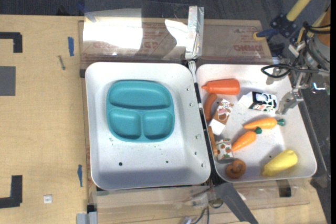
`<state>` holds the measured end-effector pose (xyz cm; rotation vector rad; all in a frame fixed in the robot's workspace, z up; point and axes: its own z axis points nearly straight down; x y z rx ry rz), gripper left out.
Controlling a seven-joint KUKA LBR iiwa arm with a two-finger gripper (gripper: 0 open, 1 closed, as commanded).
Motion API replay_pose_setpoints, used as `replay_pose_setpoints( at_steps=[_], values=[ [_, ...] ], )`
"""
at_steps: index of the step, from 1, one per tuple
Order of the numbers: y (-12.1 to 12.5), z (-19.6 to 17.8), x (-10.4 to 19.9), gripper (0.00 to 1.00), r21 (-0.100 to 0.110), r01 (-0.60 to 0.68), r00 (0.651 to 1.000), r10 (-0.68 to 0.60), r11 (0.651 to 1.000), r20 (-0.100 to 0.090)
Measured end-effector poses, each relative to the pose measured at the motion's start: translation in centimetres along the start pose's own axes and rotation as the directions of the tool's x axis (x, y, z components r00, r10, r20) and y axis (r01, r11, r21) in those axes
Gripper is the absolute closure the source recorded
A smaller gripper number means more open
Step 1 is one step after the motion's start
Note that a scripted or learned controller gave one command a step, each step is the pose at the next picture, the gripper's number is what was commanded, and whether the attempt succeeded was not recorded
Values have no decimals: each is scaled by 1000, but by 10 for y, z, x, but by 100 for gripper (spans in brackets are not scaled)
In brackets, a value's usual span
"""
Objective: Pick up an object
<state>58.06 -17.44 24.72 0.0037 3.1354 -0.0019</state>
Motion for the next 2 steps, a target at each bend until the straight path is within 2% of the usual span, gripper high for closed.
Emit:
replay_pose_setpoints(
  at_steps=[1, 2],
  values=[
    [-8, 128, -10, 0, 9, 53, 998, -54, 999, 32],
    [2, 138, -11, 0, 9, 17, 999, -17, 1000, 43]
  ],
)
